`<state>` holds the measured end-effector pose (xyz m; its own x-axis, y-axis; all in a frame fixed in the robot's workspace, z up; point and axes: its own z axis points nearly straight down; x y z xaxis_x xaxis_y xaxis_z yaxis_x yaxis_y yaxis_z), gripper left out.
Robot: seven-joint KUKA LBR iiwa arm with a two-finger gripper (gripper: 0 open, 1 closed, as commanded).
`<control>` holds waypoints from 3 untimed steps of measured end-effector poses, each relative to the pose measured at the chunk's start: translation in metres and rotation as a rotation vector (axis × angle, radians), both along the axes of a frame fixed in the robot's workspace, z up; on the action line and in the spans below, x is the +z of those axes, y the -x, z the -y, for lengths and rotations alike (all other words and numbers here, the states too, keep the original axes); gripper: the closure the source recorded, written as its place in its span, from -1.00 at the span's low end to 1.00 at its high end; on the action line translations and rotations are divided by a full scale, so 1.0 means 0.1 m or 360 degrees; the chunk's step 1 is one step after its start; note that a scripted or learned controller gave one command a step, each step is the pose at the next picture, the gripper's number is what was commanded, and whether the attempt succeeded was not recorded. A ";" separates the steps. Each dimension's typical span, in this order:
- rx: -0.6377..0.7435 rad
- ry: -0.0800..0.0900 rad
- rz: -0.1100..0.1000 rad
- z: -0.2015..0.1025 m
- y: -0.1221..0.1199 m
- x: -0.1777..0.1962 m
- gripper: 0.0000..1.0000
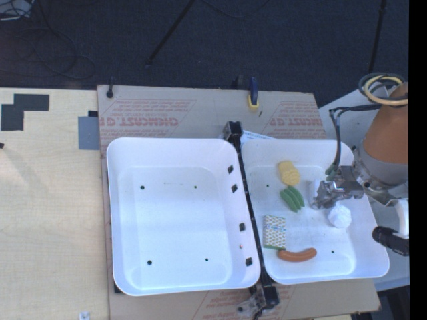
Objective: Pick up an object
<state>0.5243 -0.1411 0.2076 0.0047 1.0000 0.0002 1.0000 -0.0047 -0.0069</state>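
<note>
The right bin [360,269] holds several small items. A yellow corn-like piece [289,173] lies near its back, with a green pea pod [292,198] just in front of it. A patterned square packet [274,231] rests by the divider, and an orange-red sausage [297,255] lies near the front wall. A white ball-like lump [339,217] sits at the right. My gripper [325,197] hangs low over the bin's right half, just left of and above the white lump and to the right of the pea pod. Nothing shows between its fingers.
The left bin [120,179] stands beside the right one, split from it by a black clipped divider [241,199]. Both rest on a cardboard sheet [167,115]. The arm's orange band [390,135] and cables rise at the right edge. A black part [390,239] juts by the right bin's rim.
</note>
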 end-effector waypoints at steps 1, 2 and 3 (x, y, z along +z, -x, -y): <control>0.0009 -0.0004 0.0004 -0.33 0.51 0.48 1.00; -0.0001 0.0003 0.0006 0.58 0.49 0.25 1.00; 0.0002 -0.0001 0.0007 0.56 0.49 0.36 1.00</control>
<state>0.4752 -0.1967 0.2433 0.0032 1.0000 0.0006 1.0000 -0.0032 -0.0028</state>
